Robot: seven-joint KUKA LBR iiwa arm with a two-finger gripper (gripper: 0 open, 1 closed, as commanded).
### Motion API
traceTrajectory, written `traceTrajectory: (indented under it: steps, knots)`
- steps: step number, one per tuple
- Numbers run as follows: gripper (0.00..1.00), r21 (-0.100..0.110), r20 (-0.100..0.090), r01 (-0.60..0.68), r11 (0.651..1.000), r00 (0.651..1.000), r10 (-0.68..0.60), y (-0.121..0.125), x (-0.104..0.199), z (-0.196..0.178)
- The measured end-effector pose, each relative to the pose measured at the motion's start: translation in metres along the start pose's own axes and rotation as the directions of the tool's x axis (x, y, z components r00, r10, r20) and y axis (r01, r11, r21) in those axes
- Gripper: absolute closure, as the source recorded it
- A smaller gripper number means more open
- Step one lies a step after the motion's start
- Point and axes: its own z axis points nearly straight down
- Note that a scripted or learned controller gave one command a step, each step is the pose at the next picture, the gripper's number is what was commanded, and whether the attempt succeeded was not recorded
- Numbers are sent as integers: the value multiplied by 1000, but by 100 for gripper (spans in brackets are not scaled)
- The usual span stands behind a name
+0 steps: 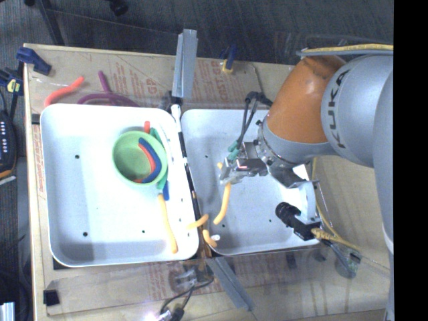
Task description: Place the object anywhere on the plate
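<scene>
A green plate [137, 158] sits in the left bin [80, 206], with a red piece [148, 160] and a blue piece [158, 158] curved across it. My gripper [229, 172] hangs over the left part of the right bin [267, 236]. It is shut on the top end of a thin yellow strip [223, 204], which dangles down toward the bin floor. The plate lies well to the left of the gripper, across the wall between the bins.
A long yellow stick [167, 223] lies in the left bin below the plate, next to a small blue piece [165, 190]. Another short yellow piece [199, 222] rests across the divider. An orange strip [63, 91] and a purple cord [107, 99] lie on the bench behind the left bin.
</scene>
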Motion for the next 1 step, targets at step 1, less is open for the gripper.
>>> traceTrajectory:
  steps: [1]
  knots:
    - [0, 0, 0, 0, 1000, 1000, 0, 0, 0, 0]
